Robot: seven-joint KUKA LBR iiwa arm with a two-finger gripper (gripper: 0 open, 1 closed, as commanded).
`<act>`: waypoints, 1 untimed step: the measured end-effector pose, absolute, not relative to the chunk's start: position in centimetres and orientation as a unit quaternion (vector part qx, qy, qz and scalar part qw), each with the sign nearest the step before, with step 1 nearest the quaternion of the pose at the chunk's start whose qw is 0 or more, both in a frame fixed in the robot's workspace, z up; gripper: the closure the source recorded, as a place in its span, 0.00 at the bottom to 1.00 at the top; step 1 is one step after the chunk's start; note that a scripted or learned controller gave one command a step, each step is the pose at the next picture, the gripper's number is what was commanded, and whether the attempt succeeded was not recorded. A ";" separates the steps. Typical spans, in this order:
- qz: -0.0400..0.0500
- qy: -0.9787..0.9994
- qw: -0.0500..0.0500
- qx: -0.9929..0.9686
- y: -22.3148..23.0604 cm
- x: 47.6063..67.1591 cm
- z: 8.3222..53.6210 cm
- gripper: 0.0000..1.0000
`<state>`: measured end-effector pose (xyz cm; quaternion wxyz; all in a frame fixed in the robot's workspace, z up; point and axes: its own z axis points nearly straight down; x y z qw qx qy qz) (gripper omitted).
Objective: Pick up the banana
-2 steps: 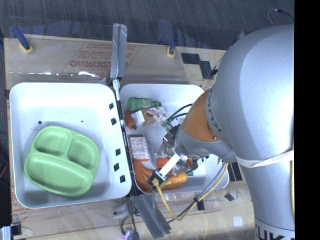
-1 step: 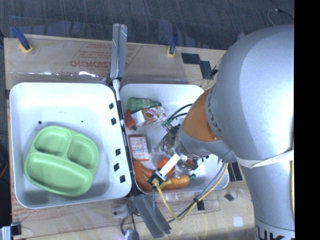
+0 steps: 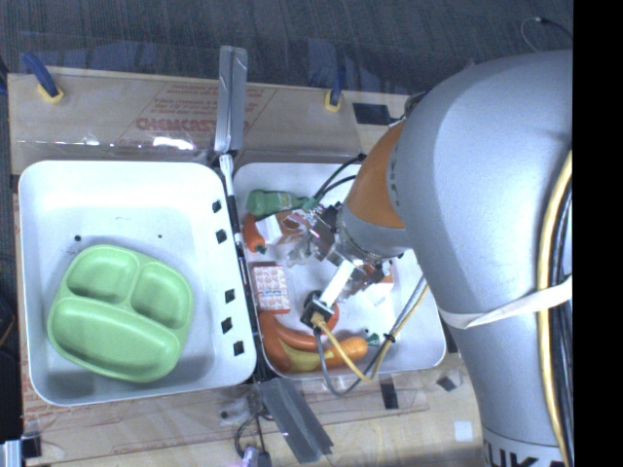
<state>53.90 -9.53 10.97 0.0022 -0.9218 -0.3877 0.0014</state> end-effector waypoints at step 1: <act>0.001 -0.385 0.002 -0.923 -14.4 58.3 13.1 0.00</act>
